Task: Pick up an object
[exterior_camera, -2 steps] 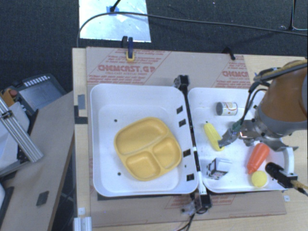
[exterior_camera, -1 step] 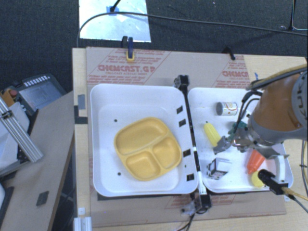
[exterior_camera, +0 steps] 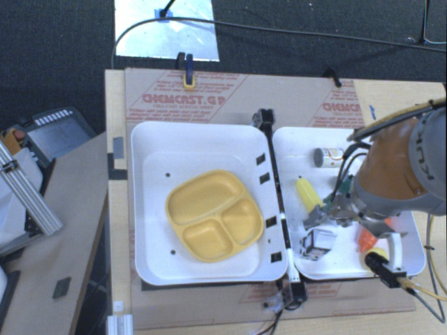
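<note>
The grey arm with its orange band reaches in from the right and hangs low over the right-hand shallow white bin (exterior_camera: 419, 260). Its hand (exterior_camera: 323, 216) sits near the middle of that bin, just above a small grey-and-white boxy object (exterior_camera: 316, 243) that lies toward the bin's front edge. Whether the hand is apart or together cannot be told from this angle, and nothing can be seen gripped in it.

Other candidates lie close by in the same bin: a yellow corn-cob-shaped toy (exterior_camera: 308, 193) just to the hand's left, a small grey cylinder (exterior_camera: 318, 157) near the back wall, and an orange piece (exterior_camera: 368, 240) partly hidden under the arm. The left-hand white bin (exterior_camera: 150, 187) carries a yellow 3-compartment plastic tray (exterior_camera: 213, 215).

By my reading the task is at the approach or descent stage: the hand is positioned over the boxy object, but the grasp and the lift are both left to do.
</note>
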`<state>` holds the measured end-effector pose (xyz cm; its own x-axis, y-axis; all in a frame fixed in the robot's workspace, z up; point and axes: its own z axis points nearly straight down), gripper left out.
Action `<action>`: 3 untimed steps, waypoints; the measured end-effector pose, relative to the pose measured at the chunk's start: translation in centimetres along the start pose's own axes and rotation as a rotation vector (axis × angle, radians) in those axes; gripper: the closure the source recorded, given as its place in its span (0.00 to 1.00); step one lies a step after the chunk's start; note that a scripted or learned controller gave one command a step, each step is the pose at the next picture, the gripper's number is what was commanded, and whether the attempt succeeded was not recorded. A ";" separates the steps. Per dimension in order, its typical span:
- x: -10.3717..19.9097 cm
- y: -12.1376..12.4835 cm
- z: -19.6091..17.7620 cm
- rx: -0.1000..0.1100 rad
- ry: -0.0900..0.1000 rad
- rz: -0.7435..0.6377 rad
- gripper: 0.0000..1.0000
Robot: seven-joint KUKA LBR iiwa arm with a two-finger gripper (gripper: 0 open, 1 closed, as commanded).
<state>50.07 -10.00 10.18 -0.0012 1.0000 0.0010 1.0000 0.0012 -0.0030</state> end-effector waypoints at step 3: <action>0.3 0.3 -13.9 -0.012 -0.002 -0.003 1.00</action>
<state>50.42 -9.68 24.13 -0.0046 1.0000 -0.0015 0.9999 0.0046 0.0091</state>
